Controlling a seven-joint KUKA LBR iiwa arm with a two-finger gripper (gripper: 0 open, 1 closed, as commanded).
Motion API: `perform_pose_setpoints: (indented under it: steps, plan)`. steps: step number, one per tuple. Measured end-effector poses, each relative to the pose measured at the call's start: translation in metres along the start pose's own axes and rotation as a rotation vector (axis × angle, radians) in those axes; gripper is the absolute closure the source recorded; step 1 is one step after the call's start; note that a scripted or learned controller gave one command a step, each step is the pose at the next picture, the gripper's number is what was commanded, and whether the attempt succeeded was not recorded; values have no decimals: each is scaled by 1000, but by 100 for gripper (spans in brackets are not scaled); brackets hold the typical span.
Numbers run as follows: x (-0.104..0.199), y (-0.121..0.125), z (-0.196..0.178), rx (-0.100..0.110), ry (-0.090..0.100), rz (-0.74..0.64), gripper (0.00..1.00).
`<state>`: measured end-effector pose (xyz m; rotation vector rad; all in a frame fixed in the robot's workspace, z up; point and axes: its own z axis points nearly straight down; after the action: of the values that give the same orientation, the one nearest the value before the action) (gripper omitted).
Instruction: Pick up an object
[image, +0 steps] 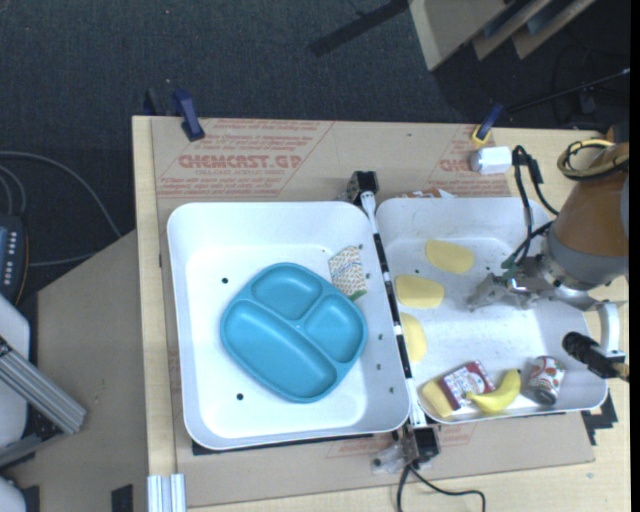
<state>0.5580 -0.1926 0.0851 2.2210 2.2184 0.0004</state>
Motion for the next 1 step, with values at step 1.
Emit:
perform_pose_setpoints:
  steps: [1]
  plan:
    - [52, 81, -39, 0, 2, -3, 0]
